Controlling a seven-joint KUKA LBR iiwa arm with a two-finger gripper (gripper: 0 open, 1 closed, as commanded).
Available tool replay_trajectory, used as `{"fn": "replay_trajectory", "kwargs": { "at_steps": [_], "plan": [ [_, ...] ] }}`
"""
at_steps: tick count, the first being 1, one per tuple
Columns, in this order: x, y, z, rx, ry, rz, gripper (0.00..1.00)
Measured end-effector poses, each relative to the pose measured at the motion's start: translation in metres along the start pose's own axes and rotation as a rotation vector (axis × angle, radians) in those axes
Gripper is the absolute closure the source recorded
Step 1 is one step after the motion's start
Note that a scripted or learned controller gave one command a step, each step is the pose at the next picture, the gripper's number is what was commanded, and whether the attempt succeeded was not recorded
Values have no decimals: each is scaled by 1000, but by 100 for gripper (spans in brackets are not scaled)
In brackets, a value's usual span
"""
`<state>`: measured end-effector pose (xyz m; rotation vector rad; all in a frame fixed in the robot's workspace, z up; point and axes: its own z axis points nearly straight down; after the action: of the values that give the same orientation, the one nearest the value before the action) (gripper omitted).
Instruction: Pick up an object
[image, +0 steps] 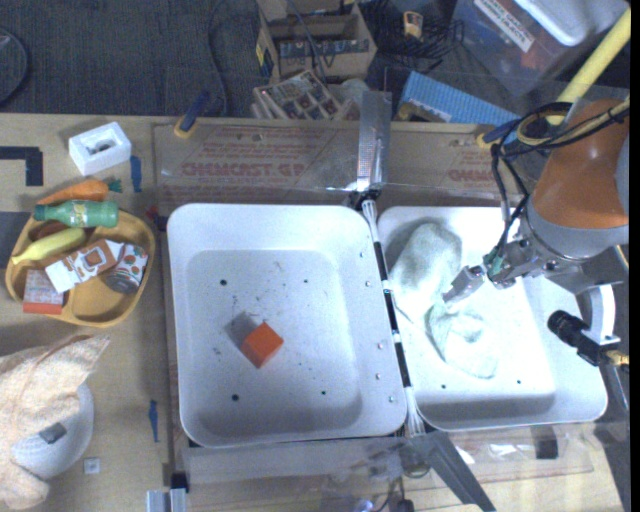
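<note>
An orange cube (263, 344) lies in the middle of the left bin (200, 240), with a small grey object touching its upper left side. In the right bin (570, 400), a pale greenish-white soft lump (424, 256) rests near the top left corner. A translucent, crumpled clear item (462, 337) lies just below it. My gripper (483, 274) hangs over the right bin, just right of the pale lump and above the clear item. The grey wrist and its orange band (585, 190) cover most of it. I see nothing held in it.
A metal divider (385, 300) separates the bins. A yellow bowl (85, 270) of toy food sits on the bench at far left, with a beige cloth (45, 400) below it and a small white box (100, 147) above. Cables loop around the arm at upper right.
</note>
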<state>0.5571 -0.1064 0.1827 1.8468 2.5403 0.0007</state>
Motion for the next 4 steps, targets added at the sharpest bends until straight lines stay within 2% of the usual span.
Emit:
{"fn": "replay_trajectory", "kwargs": {
  "at_steps": [1,2,3,4],
  "plan": [
    [8,-19,94,-10,-4,-84,0],
    [6,-18,82,-17,-8,-79,100],
    [6,-18,82,-16,-8,-80,0],
    [16,-33,93,-11,-4,13,0]
  ]
}}
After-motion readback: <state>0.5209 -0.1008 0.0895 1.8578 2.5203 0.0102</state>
